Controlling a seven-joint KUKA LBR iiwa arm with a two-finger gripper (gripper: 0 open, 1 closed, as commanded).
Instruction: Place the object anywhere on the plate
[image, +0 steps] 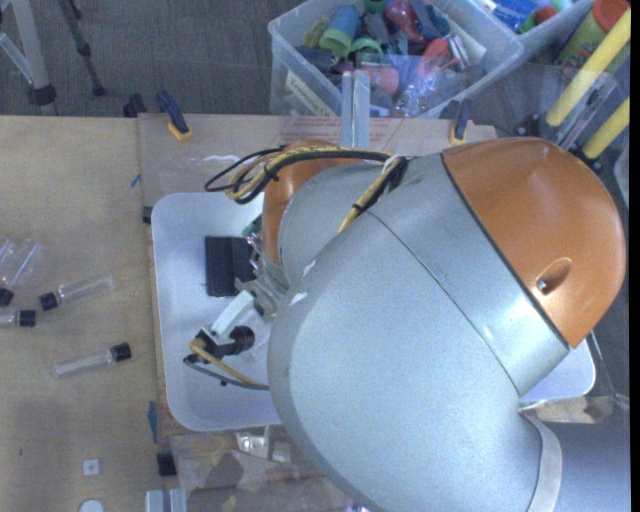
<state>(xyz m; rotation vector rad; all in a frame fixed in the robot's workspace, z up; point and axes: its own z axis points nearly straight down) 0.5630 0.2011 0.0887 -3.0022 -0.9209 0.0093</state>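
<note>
one black slab (224, 265) lies flat on the floor of the left bin (175, 300), toward its far side. it is probably the object to be moved, though the view is too crowded to be sure. the arm (420, 330) reaches in from the right, and its grey and orange bulk covers most of both bins. the gripper (260, 285) is low in the left bin, just beside the slab's right edge and tucked under the arm. whether it is clenched, released or grasping anything i cannot tell. the slab looks to rest on the bin floor, not lifted. where the plate lies i cannot tell from this angle.

the step in hand looks like the pick, so little of the task seems done. to do it well, the gripper should centre over the slab, not over its edge, and line up across the narrower side so it can span it. a flat thing on a smooth floor tends to slide or tip when nudged, so come straight down, close gently, then lift a little and check the hold before carrying.

some vials (85, 290) lie on the bench (70, 180) to the left, well apart from the bin. a tub (290, 60) of toys stands beyond the bins. neither matters to the pick.
</note>
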